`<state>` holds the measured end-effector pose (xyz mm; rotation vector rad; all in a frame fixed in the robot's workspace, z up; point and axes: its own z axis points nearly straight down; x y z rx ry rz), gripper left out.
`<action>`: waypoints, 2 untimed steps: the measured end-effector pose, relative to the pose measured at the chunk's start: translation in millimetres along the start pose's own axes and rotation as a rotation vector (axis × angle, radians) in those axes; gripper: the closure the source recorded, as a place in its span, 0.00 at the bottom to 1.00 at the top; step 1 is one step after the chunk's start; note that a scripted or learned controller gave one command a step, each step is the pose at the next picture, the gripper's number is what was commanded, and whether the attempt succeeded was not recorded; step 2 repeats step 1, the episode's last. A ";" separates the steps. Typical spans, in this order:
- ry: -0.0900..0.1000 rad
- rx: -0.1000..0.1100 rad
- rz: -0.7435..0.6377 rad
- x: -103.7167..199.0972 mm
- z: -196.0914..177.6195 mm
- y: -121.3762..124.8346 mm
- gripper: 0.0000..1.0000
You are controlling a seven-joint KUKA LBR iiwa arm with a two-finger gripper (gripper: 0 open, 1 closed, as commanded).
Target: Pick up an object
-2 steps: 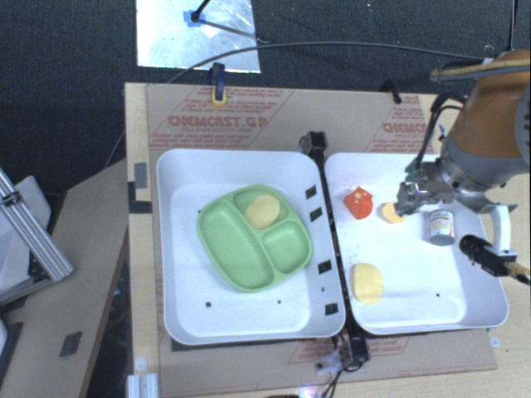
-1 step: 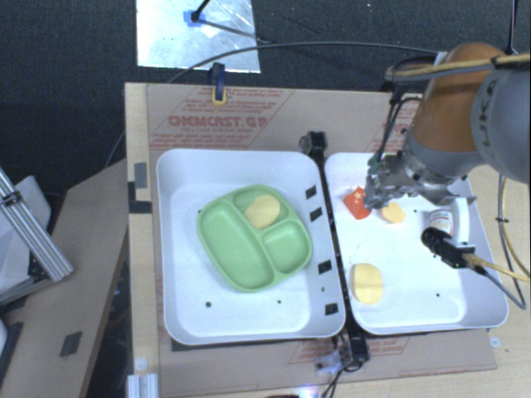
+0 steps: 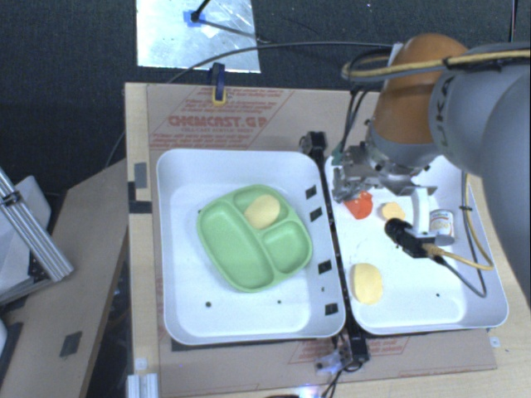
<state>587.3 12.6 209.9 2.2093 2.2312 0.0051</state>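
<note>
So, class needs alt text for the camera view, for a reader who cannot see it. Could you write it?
A grey robot arm reaches from the right, its gripper low over a red object in the right white bin, which also holds two yellow items. The left white bin holds a green divided plate with a yellow piece in one compartment.

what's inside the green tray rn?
One pale yellow object sits in the upper small compartment of the green divided tray, in the left bin. The other two compartments look bare. Nothing covers the tray.
</note>
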 end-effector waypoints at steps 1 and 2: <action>0.002 0.000 -0.001 61.5 -5.5 20.6 1.00; 0.002 0.000 -0.001 61.5 -5.5 20.6 1.00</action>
